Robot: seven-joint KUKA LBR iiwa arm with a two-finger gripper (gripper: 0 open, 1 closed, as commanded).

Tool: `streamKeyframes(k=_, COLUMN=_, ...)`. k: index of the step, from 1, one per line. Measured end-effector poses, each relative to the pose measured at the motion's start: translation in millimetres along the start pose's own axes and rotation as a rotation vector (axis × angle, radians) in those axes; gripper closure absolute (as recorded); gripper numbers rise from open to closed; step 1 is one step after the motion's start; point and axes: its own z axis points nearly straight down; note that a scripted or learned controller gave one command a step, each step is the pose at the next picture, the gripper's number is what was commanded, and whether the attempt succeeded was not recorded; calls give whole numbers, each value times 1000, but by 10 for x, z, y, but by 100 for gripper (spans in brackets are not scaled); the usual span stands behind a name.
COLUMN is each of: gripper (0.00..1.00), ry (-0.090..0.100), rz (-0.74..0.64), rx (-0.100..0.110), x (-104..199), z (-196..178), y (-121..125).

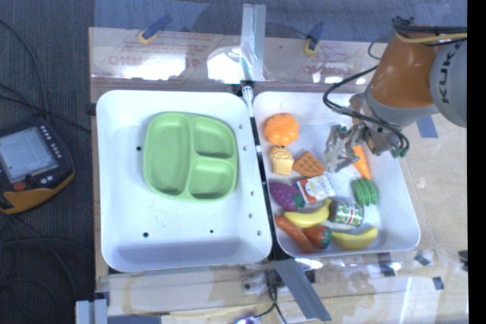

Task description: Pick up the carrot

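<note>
The metal two-finger gripper (343, 149) hangs low over the right white bin (406, 218), just beside the slim orange plastic carrot (362, 162); how far its fingers are spread I cannot tell.

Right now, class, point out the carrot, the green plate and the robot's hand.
carrot (362, 162), camera view, on its orange body
green plate (190, 155), camera view, on the ridge between its sections
hand (339, 150), camera view, midway between its fingertips

Robot lab — teach pendant (32, 163), taped bench (182, 57)
</note>
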Motion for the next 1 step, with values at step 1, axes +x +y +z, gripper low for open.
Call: streamKeyframes(k=1, gripper=100, ry=-5, rz=191, rx=-5, x=-398, z=-766, y=511)
